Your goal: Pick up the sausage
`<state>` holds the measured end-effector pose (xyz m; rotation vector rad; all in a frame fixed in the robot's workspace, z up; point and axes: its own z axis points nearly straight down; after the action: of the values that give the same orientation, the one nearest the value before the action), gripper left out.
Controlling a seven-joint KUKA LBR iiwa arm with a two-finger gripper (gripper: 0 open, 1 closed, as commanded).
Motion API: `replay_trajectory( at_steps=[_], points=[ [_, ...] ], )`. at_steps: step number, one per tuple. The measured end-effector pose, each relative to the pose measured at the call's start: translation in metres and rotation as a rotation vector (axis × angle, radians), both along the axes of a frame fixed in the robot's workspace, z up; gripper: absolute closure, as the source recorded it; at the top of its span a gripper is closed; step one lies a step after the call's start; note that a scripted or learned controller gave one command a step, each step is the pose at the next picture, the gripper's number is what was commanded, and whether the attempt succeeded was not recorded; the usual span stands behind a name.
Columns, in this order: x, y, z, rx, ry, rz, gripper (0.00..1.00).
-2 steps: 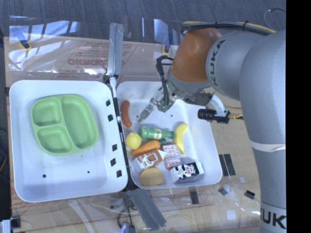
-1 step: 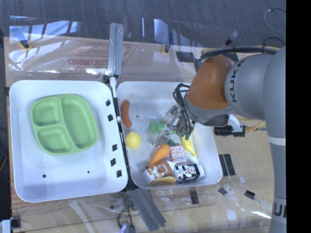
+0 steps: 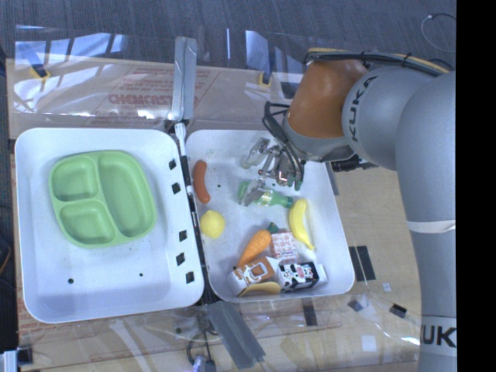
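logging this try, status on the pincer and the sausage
Pincer over right bin, above green bottle, holding nothing visible. Sausage lies free by bin's left wall. Lemon just below it.

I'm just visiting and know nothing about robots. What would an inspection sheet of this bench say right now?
Surface: two white bins side by side, left bin, right bin.
Job's things: sausage lying by the right bin's left wall, untouched.
Clutter: green plate in left bin; lemon, carrot, banana, green bottle, small cartons in right bin.
Grippers: gripper above the green bottle, right of the sausage.
Cables: black cable by the wrist.
Surroundings: grey carpet.
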<state>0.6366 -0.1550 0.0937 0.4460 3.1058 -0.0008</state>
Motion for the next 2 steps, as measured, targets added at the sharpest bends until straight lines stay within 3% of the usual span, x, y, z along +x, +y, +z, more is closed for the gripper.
replay_trajectory(
  at_steps=[1, 2],
  points=[
    [-0.003, 0.058, -0.001, 0.001, 0.005, -0.06, 0.0],
    [-0.017, 0.056, 0.008, 0.001, 0.007, -0.304, 0.0]
  ],
)
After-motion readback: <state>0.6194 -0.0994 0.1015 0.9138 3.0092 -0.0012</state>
